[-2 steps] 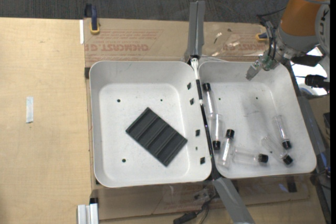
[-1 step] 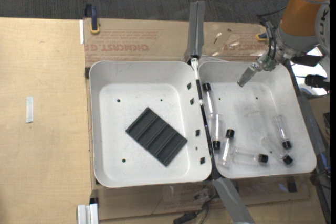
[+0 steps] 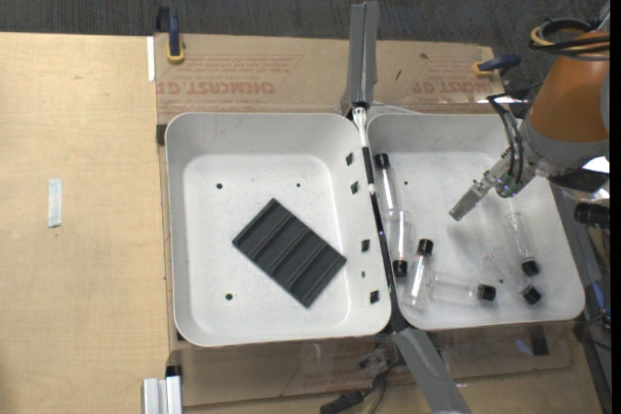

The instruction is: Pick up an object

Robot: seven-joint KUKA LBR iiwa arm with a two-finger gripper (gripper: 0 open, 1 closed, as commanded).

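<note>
Camera view looks down on several clear plastic vials with black caps scattered in the right bin [image 3: 563, 301]. One long vial [image 3: 386, 189] lies along the bin's left wall, its cap toward the far end. A second vial [image 3: 396, 245] lies just nearer along the same wall, cap at its near end. A third vial [image 3: 420, 269] sits tilted beside it, cap uppermost. A fourth vial [image 3: 464, 288] lies sideways near the front wall, cap pointing right. A fifth vial [image 3: 518, 242] rests toward the right side with its cap at the near end, and a loose-looking black cap [image 3: 531, 296] lies close to the front right corner; whether it belongs to another vial cannot be told.

Above the right bin's far right part, the hand [image 3: 468, 203] slants down and to the left from the grey arm with its orange band [image 3: 572, 102]. Its tip hangs over bare bin floor, apart from every vial. Whether it is open or closed cannot be told, and nothing is seen held in it.

The left bin [image 3: 184, 238] holds a dark grey ribbed tray [image 3: 289, 252], lying flat and turned at an angle. Both bins sit on a cardboard sheet [image 3: 252, 73] on the surface [image 3: 68, 111], clipped at its far edge by a blue clamp [image 3: 167, 32].
</note>
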